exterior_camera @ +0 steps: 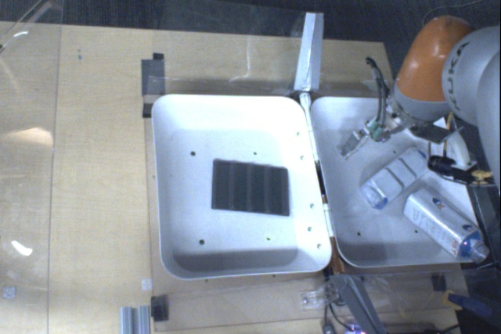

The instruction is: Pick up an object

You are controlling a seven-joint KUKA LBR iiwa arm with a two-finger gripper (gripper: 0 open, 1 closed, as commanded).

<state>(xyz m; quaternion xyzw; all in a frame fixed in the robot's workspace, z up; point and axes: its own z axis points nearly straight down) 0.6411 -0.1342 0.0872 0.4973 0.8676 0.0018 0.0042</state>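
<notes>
Camera view: black ribbed pad (pixel 250 187) in left bin (pixel 168 168).

You see the arm (pixel 462 74) cut off by the right edge. Its gripper (pixel 374 131) is too small to read. The bottle (pixel 442 224) perhaps runs under the arm at its cap end.

Left bin (pixel 168 168) — open floor around one dark ribbed pad (pixel 250 187). Right bin (pixel 344 242) — near-left floor free; two clear bottles (pixel 440 221) and arm (pixel 450 70) crowd the right.
</notes>
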